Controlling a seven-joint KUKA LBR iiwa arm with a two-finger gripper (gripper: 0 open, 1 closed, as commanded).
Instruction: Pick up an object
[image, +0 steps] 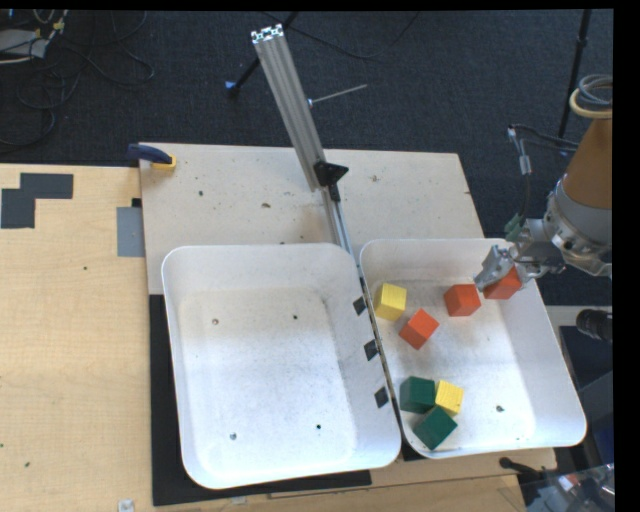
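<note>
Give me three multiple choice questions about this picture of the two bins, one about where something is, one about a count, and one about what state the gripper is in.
1. Which bin holds the blocks?
A. the left bin
B. the right bin
C. both bins

2. How many green blocks lie in that bin?
A. one
B. two
C. four

3. What sits at the gripper's fingers?
A. a red block
B. a yellow block
C. a blue clamp

Answers:
1. B, every block lies in the right bin, none in the left bin.
2. B, the upper green block and the lower green block sit together near the front edge.
3. A, the gripper has a red block between its fingers, above the bin's far right side.
</note>
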